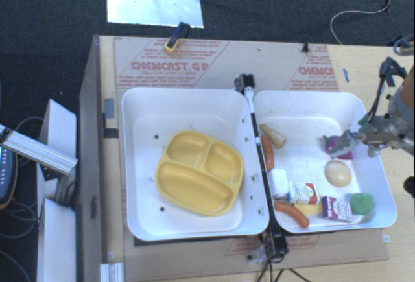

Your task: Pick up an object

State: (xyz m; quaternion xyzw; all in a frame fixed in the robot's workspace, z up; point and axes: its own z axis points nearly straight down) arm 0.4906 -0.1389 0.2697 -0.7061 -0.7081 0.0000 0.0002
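Two shallow white bins side by side on the bench. In the left bin (139, 144), a yellow divided plate (200, 172) with three compartments, lying flat near the middle. In the right bin (305, 112), a scatter of toy food: a pale cone-shaped piece (273, 137) and an orange sausage (268, 152) by the dividing wall, a white cylinder (279, 181) below them, a small carton (303, 193) beside it, a second orange sausage (292, 214) at the front edge, a purple-and-white packet (336, 208), a green ball (362, 203) in the front right corner, a cream egg (338, 173) nearer the middle. Gripper (353, 139) low over the right bin's right side — tips right at a small purple object (335, 144), just above the egg. Grasp or mere contact: cannot tell, fingers blurred.
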